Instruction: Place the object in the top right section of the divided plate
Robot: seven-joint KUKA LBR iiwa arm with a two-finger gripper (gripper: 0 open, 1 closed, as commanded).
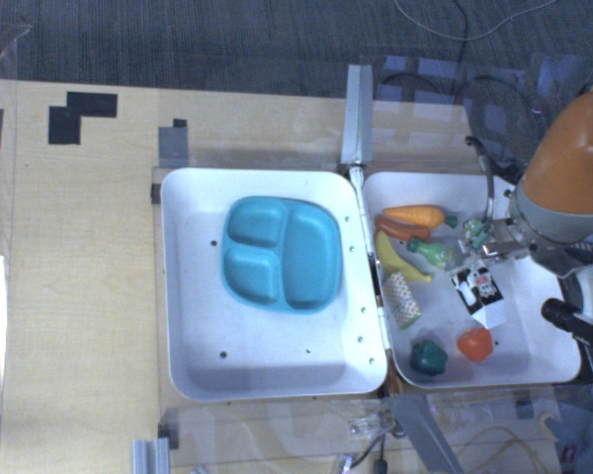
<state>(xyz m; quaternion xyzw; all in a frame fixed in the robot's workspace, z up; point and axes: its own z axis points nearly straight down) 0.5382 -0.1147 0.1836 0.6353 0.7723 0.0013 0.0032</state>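
Note:
A blue divided plate (282, 252) lies in the left white bin (193, 354); its sections hold nothing. The right bin (544, 363) holds several toy foods: an orange carrot (413, 216) at the back, a yellow banana (395, 258), a small green piece (430, 254), a checkered cob-like piece (403, 299), a dark green vegetable (428, 356) and a red-orange tomato (474, 344). My gripper (477, 270) reaches in from the right and hangs over the middle of the right bin, just right of the green piece and above the tomato. Its black-and-white tip hides what lies under it.
A metal divider rail (357, 117) runs between the two bins at the back. The arm's orange band (573, 161) and grey wrist overhang the right bin's far right side. Cables lie on the dark floor behind the bench.

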